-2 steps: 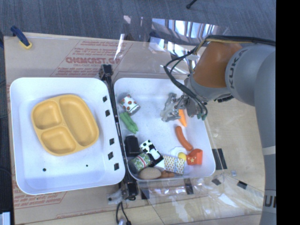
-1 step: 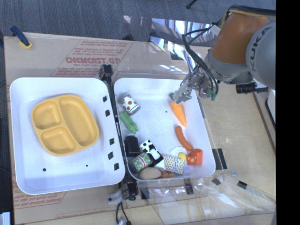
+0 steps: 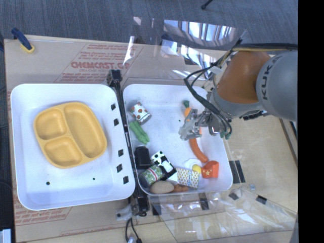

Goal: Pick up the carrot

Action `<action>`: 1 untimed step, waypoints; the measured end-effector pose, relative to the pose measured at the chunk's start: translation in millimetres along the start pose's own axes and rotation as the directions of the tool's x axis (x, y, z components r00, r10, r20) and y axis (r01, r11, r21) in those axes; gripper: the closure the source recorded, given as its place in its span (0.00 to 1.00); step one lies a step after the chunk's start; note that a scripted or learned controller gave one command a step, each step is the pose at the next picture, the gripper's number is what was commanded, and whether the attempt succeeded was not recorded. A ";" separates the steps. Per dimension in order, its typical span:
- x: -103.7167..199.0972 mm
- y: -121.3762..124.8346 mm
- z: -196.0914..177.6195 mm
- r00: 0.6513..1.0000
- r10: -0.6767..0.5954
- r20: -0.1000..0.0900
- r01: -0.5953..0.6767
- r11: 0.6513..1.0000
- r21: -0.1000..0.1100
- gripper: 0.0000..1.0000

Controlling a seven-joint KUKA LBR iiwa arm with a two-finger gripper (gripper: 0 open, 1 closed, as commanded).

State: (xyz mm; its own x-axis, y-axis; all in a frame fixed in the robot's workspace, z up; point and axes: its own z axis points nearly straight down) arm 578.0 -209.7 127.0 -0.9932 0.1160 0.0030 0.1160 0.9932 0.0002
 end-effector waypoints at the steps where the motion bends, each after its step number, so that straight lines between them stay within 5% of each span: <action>1: 19.3 -4.6 -148.8 0.993 0.113 0.020 -0.113 0.994 0.004 1.00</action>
State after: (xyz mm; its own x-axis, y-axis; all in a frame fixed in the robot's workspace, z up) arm 558.7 -212.1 275.9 -0.9736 0.2276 -0.0171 0.2277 0.9737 -0.0039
